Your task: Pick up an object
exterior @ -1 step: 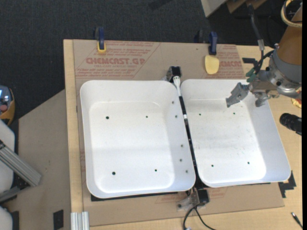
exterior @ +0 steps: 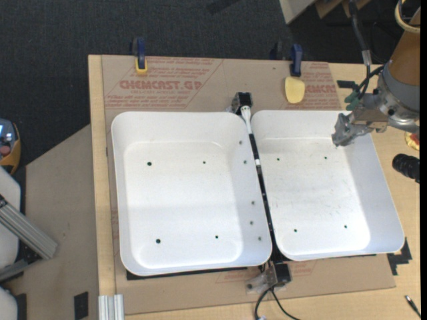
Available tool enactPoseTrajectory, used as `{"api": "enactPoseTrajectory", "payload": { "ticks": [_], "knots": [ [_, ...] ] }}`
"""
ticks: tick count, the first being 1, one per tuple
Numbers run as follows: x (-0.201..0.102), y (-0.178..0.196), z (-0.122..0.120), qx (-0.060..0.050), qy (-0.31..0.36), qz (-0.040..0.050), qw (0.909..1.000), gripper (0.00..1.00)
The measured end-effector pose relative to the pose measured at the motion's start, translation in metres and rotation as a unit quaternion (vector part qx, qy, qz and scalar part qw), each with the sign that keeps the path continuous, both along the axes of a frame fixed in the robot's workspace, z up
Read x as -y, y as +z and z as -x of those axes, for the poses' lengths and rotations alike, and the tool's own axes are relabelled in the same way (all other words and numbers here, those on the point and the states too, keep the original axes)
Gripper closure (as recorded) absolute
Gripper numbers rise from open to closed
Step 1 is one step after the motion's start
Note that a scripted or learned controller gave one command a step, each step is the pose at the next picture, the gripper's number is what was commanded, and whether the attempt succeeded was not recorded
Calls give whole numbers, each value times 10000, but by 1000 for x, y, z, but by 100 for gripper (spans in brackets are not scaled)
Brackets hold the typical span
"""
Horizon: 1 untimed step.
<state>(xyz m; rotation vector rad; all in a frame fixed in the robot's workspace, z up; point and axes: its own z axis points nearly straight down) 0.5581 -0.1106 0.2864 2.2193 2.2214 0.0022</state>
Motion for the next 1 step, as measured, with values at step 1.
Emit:
{"api": "enactPoseTrajectory", "payload": {
  "ticks": [1],
  "knots": [
    [20,213,-2,87,-1,28,10000,100]
  ]
}}
